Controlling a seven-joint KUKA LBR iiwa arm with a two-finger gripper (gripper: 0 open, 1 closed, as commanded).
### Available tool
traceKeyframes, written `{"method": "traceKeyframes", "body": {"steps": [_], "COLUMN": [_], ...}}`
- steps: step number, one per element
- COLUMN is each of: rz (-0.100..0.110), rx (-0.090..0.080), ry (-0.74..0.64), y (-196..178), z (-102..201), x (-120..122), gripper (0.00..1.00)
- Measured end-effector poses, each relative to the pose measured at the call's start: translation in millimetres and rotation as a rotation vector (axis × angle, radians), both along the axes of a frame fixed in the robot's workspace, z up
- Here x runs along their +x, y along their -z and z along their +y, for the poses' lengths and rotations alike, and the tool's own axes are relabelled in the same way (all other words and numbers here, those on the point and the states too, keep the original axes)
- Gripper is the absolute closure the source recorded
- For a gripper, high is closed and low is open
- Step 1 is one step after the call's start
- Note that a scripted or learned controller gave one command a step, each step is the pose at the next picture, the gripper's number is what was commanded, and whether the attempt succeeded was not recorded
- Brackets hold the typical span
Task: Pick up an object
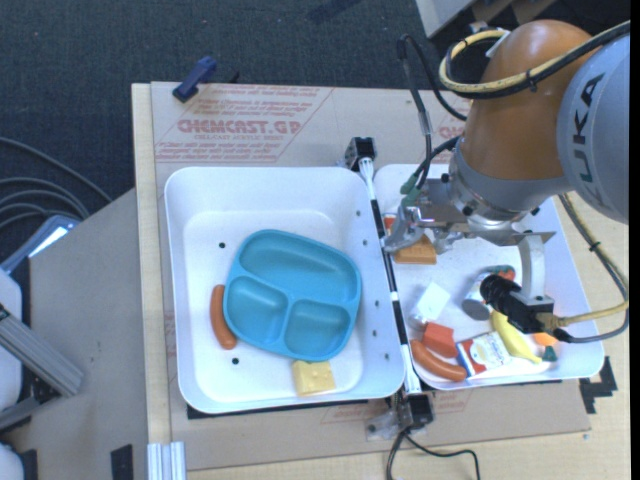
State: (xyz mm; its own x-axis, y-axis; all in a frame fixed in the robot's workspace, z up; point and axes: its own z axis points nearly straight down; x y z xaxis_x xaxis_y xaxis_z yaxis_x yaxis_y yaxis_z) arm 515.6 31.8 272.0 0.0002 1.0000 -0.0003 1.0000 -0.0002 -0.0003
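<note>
Poised over the right bin's (590,298) far-left corner, gripper (408,226) state unclear, just above a brown block (417,254).

Left bin (185,268): tray (292,294) at centre; sausage (222,317) touching its left edge; cheese (314,377) just below.
Right bin (585,278): bread (417,253) upper left; banana (514,335), carton (489,353), hotdog (437,361) along bottom.

The 2 bins (190,268) were white. The divided plate (291,294) was sky blue, the sausage (222,317) beside it orange-red, the cheese wedge (314,377) pale yellow. The banana (512,335) was yellow. The worktop (240,128) was tan cardboard with red lettering.
</note>
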Motion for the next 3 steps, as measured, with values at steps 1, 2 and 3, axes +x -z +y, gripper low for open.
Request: {"method": "traceKeyframes", "body": {"steps": [1, 2, 3], "rz": [0.004, 0.004, 0.000], "rx": [0.001, 0.001, 0.001], "ry": [0.000, 0.000, -0.001], "y": [5.6, 12.2, 19.1], "z": [38.4, 70.1, 131.0], "x": [-36.9, -36.9, -36.7], "gripper": [1.00, 1.00, 1.00]}}
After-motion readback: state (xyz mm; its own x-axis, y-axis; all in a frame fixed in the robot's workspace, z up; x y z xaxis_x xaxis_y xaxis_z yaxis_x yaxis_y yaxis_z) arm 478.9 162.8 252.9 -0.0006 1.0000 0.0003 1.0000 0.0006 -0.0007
